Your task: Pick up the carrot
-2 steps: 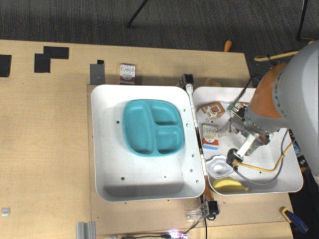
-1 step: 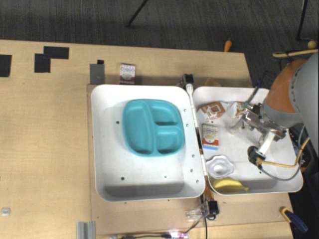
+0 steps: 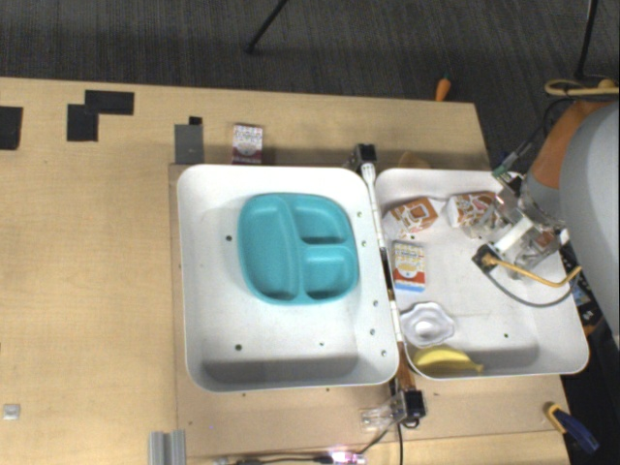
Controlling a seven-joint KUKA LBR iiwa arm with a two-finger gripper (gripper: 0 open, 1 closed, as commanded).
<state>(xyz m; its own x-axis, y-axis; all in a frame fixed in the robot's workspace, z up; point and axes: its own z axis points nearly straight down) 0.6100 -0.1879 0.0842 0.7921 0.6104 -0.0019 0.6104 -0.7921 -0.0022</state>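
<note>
The grey arm's gripper (image 3: 516, 229) is hovering over the right shallow white bin (image 3: 542, 356), just beside a crumpled red-and-white foil packet (image 3: 473, 211); released or clenched, can't tell. A small orange stub (image 3: 443, 89), poss. the carrot, is lying at the desk's (image 3: 97, 260) far edge, well apart from the gripper. A yellow banana (image 3: 446, 360) is resting in that bin's near-left corner.

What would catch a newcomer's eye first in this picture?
The teal divided plate, in the middle of the left bin. Next, the right bin, with snack packets at its far end and a yellow banana at its near edge, and the grey arm reaching in from the right.
</note>
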